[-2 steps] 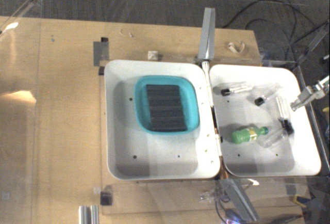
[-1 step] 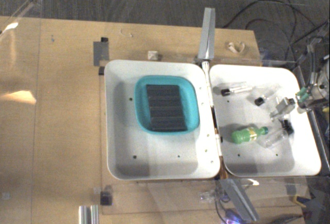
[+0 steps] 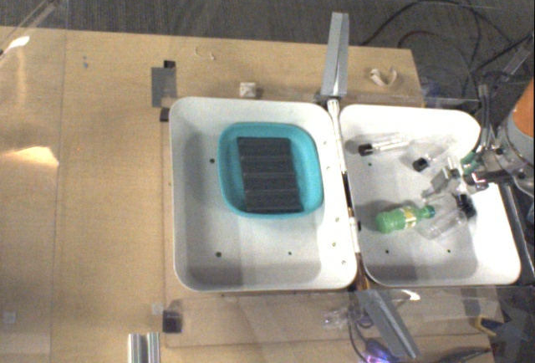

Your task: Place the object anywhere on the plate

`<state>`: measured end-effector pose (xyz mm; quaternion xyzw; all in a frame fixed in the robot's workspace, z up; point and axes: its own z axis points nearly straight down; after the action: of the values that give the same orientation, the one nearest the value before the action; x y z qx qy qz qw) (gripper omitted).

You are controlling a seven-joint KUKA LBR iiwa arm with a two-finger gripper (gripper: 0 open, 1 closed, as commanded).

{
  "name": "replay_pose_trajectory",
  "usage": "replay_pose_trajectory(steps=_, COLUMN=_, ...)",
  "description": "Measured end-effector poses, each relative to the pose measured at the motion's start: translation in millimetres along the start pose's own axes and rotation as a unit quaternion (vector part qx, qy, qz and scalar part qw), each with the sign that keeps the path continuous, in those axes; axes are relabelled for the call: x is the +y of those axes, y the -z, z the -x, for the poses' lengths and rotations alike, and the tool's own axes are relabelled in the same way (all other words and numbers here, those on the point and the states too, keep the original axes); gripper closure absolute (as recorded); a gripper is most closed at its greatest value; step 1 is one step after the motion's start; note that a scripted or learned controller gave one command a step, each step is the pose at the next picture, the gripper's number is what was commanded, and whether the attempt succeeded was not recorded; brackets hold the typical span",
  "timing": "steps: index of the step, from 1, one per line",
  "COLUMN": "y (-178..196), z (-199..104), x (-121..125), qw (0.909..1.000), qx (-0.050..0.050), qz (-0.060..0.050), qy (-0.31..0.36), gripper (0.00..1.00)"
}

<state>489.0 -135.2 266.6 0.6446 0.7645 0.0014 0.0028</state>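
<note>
**Item record: green-capped clear bottle, awaiting transfer to the teal plate**

While nothing is lying on it yet, the teal plate point(image 3: 270, 169) is sitting in the left bin point(image 3: 192, 253), toward its upper middle, and is carrying a dark ribbed insert point(image 3: 267, 175) across its centre. Bare white floor is showing around it on all sides, so a drop anywhere on it is looking unobstructed.

Crossing the divider point(image 3: 344, 186) between the bins, the right bin point(image 3: 418, 269) is holding the loose stock. A thin clear tube with a dark end point(image 3: 380, 145) is lying near the top left. A small dark piece point(image 3: 420, 161) is resting just right of it. The object, a clear bottle with a green cap point(image 3: 407, 219), is lying on its side in the lower middle, cap pointing left, clear body trailing right.

Handling, as a judgement: it is probably light, rigid plastic, smooth and inclined to roll; a grip across the green cap or neck is looking steadier than one on the glossy clear body.

Farthest right, the end effector point(image 3: 456, 179) is hovering over the bin just above and right of the bottle, apart from it. Whether its fingers are spread or closed cannot be told. Cables are crowding the surface edge point(image 3: 84, 144) beyond.
</note>
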Motion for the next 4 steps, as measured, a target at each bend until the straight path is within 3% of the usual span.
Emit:
replay_pose_trajectory(steps=2, y=-3.0, z=-42.0, x=7.3, qw=0.9992, qx=0.000, qz=0.000, qy=-0.039, gripper=0.00)
replay_pose_trajectory(steps=3, y=38.2, z=-19.7, x=3.4, qw=0.9962, qx=0.000, qz=0.000, qy=-0.088, gripper=0.00)
replay_pose_trajectory(steps=4, y=119.5, z=33.7, x=-5.6, qw=0.9864, qx=-0.001, qz=0.000, qy=-0.164, gripper=0.00)
